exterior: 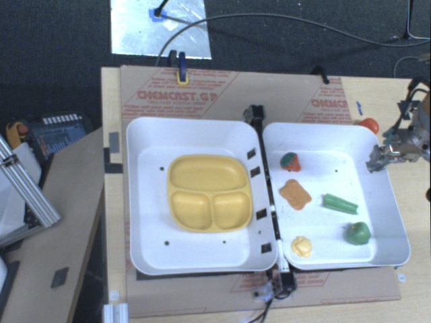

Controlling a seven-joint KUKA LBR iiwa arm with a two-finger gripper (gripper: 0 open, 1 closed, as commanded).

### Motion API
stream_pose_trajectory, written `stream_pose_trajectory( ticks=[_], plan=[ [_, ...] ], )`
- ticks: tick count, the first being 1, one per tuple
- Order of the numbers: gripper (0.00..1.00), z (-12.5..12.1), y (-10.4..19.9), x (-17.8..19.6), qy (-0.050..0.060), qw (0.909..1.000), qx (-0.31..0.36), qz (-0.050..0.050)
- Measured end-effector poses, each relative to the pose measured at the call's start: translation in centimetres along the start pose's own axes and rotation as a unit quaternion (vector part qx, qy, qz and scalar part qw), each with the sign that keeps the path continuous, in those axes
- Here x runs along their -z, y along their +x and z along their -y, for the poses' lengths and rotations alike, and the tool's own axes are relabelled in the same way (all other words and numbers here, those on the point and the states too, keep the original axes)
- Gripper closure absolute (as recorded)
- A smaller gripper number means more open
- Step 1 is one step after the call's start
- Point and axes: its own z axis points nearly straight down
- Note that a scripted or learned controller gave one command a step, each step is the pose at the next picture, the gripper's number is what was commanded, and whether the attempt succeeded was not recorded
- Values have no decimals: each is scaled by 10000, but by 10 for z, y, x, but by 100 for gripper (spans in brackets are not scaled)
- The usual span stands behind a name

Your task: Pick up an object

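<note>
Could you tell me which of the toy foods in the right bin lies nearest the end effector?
The long green piece, mid-bin, lies nearest the end effector. The rounder green one sits lower.

glossy plastic bins [202, 130]; matt yellow tray [205, 192]

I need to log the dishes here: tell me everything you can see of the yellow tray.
The yellow tray lies flat in the left bin, about at its middle. It looks like smooth plastic, squarish with rounded corners, split into one wide compartment at the back and two smaller ones in front. It touches only the bin floor.
</note>
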Motion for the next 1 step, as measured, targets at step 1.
stream_pose_trajectory(
  ticks=[1],
  plan=[
    [100,-12,55,-9,24,10000,27,-23]
  ],
)
